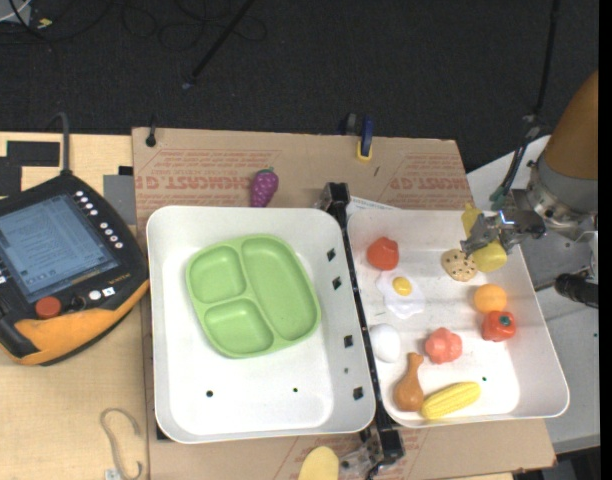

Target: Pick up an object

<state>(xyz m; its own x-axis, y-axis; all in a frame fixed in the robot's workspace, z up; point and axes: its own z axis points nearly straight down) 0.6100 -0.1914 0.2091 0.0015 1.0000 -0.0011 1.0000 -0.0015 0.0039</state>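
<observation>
Camera view looks down on two white bins side by side, and the toy food is all heaped in the right bin (546, 388), which is why the arm reaches in from that side. Its gripper (483, 236) hangs low over the bin's far right corner, close above a yellowish lemon (491, 258) and a speckled cookie (457, 264). The lemon sits right under the fingertips, so I'd guess that's the target, but I can't say it is held; whether the jaws are spread or closed is too small and blurred to tell.

Other pieces lie scattered nearer me: a red strawberry (383, 253), a fried egg (401, 293), a white egg (385, 343), a drumstick (410, 383), corn (451, 400), a pink piece (443, 345), an orange (490, 297) and a tomato (498, 325). They're apart enough for fingers to fit between.

The left bin (186, 388) carries only a green tray (252, 295), presumably the drop spot. Grapes (264, 186) sit outside on the cardboard.
</observation>
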